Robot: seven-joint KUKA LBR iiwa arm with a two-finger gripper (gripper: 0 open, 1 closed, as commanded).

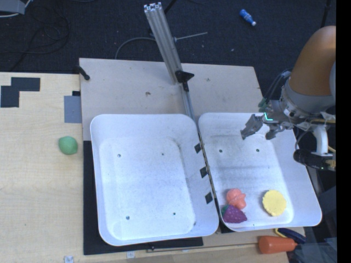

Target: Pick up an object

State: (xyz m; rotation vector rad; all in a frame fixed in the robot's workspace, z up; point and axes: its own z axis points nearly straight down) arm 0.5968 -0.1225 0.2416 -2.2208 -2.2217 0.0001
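You have two white bins side by side on the bench: the left bin (pixel 109 141) and the right bin (pixel 241 152). A divider edge with three small black clips (pixel 202 171) runs between them where their rims meet.

The gripper (pixel 262 129) hangs over the upper part of the right bin, near its far rim, with the arm (pixel 312 70) coming in from the right. Its two fingers are spread apart, and you can see nothing between them; it holds no object.

Your pickable things in the right bin number three, all crowded at the near rim: one orange-pink object (pixel 235 197), one purple grape-like cluster (pixel 235 215) touching it just below, and one yellow round object (pixel 274 203) a little apart to the right. The first two sit close to the bin's left wall and the near corner, so room on those sides is tight. The yellow one lies close to the near rim.

The middle of the right bin, between the gripper and the three objects, is bare floor.

Outside the bins you have one green ball (pixel 68 145) on the wooden table to the left, well apart from the left bin, and one orange object (pixel 277 244) below the right bin's near rim. One metal rail (pixel 167 43) slants up from the bins' junction.
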